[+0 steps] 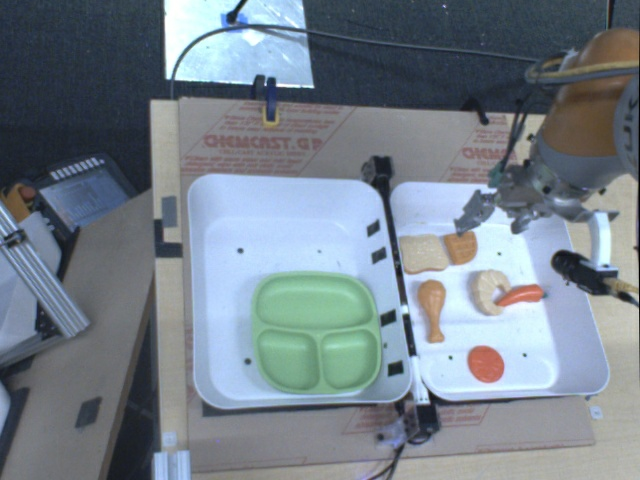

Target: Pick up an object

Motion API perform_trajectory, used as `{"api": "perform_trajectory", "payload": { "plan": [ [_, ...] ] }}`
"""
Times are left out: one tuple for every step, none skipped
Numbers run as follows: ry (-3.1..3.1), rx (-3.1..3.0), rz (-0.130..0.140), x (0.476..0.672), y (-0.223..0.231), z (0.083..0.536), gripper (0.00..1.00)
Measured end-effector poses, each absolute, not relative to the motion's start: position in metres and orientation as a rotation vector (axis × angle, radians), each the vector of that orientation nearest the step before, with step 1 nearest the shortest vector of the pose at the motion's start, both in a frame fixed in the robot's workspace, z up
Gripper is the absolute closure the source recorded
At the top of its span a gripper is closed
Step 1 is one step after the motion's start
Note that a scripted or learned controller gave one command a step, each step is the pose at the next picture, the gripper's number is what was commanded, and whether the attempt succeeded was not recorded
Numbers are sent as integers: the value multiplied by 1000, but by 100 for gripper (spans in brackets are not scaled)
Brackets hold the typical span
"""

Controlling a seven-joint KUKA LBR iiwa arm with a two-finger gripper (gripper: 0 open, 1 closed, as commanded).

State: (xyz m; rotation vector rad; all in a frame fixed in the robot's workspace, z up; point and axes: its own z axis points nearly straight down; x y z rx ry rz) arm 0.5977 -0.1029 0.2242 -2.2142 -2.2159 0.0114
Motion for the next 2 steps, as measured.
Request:
{"api": "perform_trajectory", "payload": {
  "plan": [
    [-2226, -2219, -1, 600, -103, 231, 0],
    [-2222, -2220, 1, 600, -108, 189, 0]
  ]
}}
